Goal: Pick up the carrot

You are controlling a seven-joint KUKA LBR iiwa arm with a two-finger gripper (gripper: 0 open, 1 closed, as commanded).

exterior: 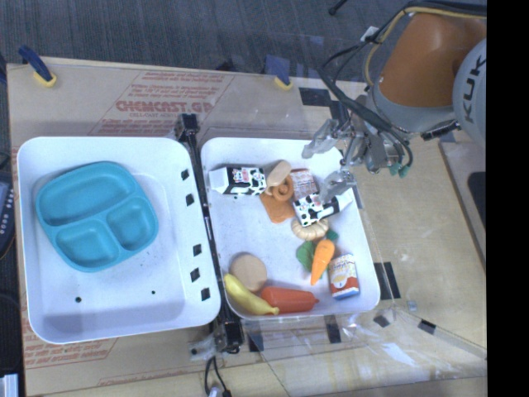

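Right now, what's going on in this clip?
A KUKA arm reaches in over the right bin, which is crowded with toy food. Its gripper hovers by the bin's upper right, near a cow-patterned carton, with nothing between its fingers. The carrot lies untouched lower down, beside a small can. The left bin holds a blue divided plate.

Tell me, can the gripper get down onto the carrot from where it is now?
Probably yes: the gripper hangs above the right bin's far side, and the carrot lies uncovered, though a can and green piece crowd it.
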